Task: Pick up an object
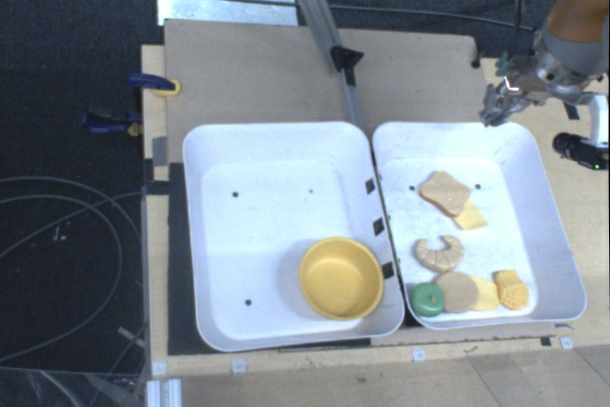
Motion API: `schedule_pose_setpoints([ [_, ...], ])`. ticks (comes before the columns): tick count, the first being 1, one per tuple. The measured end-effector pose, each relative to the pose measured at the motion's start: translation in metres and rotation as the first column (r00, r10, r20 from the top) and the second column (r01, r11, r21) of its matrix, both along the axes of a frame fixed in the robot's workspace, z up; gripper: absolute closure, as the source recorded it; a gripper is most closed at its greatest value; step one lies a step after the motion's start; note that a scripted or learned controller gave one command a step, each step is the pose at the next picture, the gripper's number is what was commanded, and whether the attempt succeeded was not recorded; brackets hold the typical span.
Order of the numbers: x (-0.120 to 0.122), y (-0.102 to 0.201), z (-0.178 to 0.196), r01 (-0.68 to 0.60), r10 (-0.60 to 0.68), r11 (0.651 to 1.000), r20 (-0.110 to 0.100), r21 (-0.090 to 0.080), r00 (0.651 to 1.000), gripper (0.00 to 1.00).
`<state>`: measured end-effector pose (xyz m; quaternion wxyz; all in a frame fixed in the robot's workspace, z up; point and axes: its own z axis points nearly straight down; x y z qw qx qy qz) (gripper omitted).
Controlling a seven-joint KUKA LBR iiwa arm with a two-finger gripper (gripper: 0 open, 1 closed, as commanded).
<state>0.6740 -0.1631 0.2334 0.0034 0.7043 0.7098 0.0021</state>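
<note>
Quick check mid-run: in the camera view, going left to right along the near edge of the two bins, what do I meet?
yellow bowl → green round piece → tan round piece → corn cob. The pale yellow piece between the last two overlaps them, so I left it out.

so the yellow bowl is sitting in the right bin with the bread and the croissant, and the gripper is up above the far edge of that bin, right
Not quite. The camera view shows the yellow bowl in the left bin, near its front right corner. The bread and the croissant lie in the right bin, and the gripper is above that bin's far edge, as you said.
</note>
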Motion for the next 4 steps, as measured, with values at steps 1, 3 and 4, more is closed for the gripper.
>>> schedule_pose_setpoints([
  [1, 0.001, 0.0, 0.034, -0.001, 0.001, 1.0, -0.002, 0.0, 1.0, 1.0],
  [3, -0.047, 0.09, 0.01, -0.001, 0.001, 1.0, -0.009, 0.004, 1.0, 1.0],
  [4, -0.067, 0.14, 0.019, -0.003, 0.003, 1.0, -0.008, 0.004, 1.0, 1.0],
])
